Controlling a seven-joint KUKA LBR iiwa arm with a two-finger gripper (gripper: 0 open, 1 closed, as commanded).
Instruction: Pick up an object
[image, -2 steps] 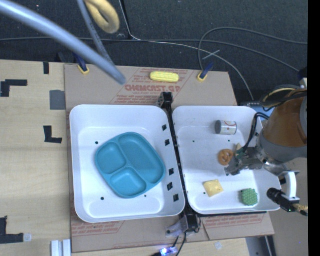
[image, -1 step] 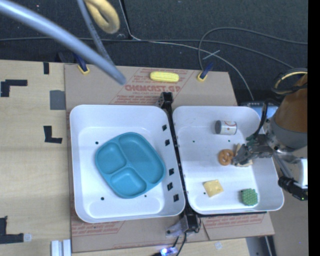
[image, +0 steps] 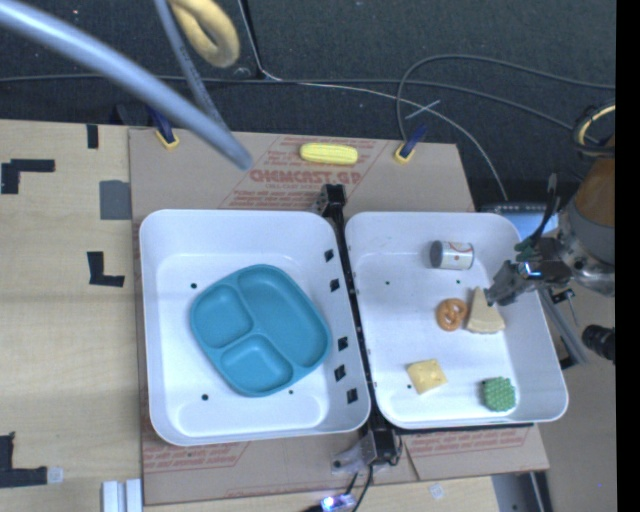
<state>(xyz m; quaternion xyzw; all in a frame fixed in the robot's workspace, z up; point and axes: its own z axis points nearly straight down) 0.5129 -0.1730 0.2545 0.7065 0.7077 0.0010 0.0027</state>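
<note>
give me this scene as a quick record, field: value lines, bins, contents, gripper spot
left bin: blue divided plate
right bin: small can lying on its side, pretzel, pale wedge, yellow cube, green piece
outside bins: yellow corn-like toy on cardboard beyond the bins
gripper: at right bin's right side, just above the pale wedge
held object: none seen between the fingers
</note>
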